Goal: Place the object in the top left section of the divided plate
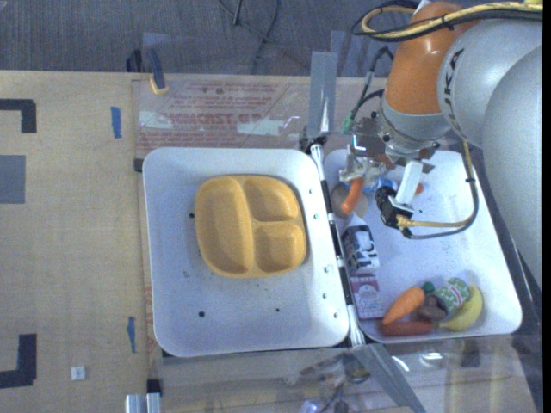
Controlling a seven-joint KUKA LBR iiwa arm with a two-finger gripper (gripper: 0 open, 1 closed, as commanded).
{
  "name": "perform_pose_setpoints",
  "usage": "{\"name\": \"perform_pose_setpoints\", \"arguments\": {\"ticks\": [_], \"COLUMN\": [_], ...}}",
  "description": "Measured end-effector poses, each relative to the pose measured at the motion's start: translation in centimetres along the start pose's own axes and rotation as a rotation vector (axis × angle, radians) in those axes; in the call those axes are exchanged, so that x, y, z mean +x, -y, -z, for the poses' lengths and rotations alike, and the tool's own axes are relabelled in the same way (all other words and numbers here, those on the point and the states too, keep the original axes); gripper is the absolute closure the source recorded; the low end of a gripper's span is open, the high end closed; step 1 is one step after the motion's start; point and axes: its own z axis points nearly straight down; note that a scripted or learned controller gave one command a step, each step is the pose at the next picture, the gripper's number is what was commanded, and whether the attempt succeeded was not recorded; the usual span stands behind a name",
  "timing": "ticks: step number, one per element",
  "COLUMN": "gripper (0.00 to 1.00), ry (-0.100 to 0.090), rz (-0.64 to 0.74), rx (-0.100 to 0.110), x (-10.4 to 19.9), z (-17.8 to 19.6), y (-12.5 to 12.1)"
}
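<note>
A yellow divided plate [250, 226] lies in the left white bin [172, 317], with one large section on its left and two smaller ones on its right. My gripper [351, 179] hangs over the top left corner of the right bin [482, 256], just right of the wall between the bins. A small orange carrot-like piece [349, 197] sticks out below the metal fingers, which are shut on it. The plate sits well to the left of the gripper, and nothing lies in its sections.
The right bin holds a dark can [360, 248], a pink carton [368, 298], a larger carrot [403, 304], a red sausage [406, 326], a banana [466, 310] and a small blue item [385, 184]. Grey arm and a yellow cable [430, 224] overhang that bin.
</note>
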Motion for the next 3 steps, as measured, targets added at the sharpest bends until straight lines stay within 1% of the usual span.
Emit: {"name": "perform_pose_setpoints", "arguments": {"ticks": [1, 2, 3], "gripper": [1.00, 1.00, 1.00], "ry": [-0.002, -0.002, -0.002], "rz": [-0.111, -0.048, -0.055], "rx": [-0.001, -0.002, -0.003], "x": [1.8, 7.8, 9.6], "z": [1.7, 0.0, 0.0], "y": [1.2, 0.1, 0.5]}}
